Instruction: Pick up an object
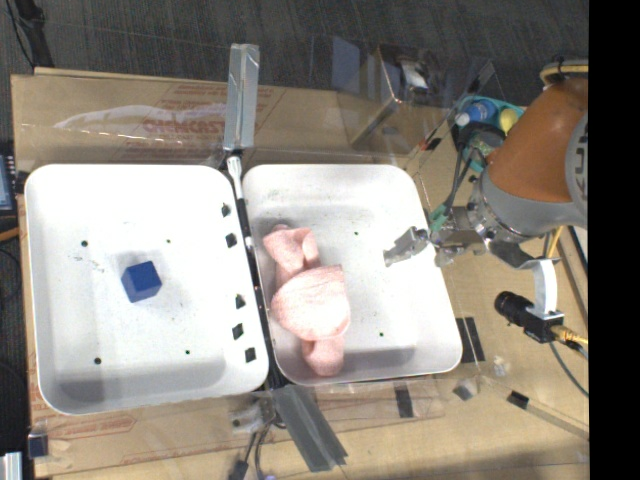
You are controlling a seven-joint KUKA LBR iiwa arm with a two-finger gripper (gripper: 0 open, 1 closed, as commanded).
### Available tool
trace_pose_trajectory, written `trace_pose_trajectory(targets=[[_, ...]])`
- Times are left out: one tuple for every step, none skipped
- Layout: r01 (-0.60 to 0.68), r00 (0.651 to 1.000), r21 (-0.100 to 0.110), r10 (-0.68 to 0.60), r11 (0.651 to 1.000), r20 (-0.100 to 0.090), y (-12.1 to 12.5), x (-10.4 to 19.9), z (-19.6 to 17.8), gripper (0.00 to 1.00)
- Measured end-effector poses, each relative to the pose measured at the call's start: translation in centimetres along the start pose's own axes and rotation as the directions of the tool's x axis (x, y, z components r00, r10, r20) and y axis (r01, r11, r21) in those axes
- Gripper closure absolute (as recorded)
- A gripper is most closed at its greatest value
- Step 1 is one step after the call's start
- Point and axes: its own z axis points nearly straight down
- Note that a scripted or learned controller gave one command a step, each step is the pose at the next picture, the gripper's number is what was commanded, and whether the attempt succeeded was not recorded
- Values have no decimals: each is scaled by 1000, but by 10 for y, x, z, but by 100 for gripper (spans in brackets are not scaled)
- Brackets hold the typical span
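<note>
A pink soft toy (306, 298) lies in the right bin (395, 193), against its left wall and reaching toward the front. A small blue cube (142, 279) sits in the left bin (60, 208), left of its middle. My gripper (405, 247) hangs over the right edge of the right bin, well to the right of the pink toy and apart from it. Nothing shows between its fingers.
A metal divider bar (241, 98) runs back from where the two bins meet. Cables and coloured fittings (485, 118) crowd the bench behind the arm at the right. The bench's cardboard surface (120, 118) stretches behind the bins.
</note>
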Motion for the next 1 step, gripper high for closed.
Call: trace_pose_trajectory(targets=[[153, 988, -5, -153, 988, 2, 45, 42, 150, 0]])
